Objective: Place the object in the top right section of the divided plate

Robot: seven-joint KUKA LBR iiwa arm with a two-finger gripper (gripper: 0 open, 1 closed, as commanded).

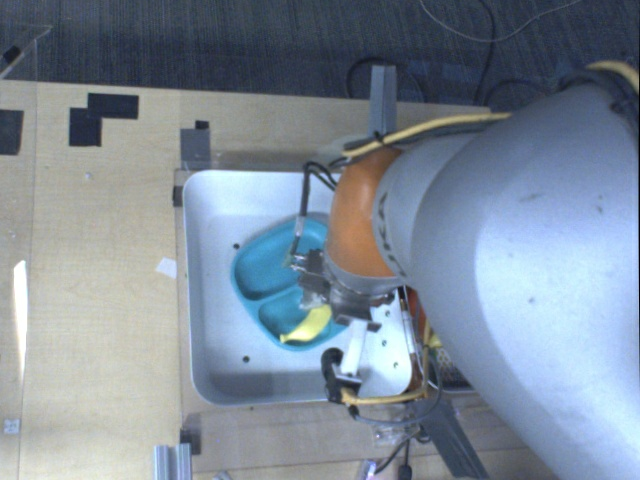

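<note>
A blue divided plate (262,268) lies in the left white bin (215,298). A yellow object (308,326), shaped like a banana, rests on the plate's lower right part, partly under the arm. The grey arm with its orange band (358,218) reaches in from the right and covers the plate's right side. The gripper (318,286) hangs just above the yellow object, and the wrist hides its fingertips. I cannot tell whether the yellow object is between the fingers.
The arm's large grey body hides the right bin and most of the bench's right half. Bare bin floor shows left of and below the plate. Black markers sit on the wooden bench at the far left. Cables run along the wrist.
</note>
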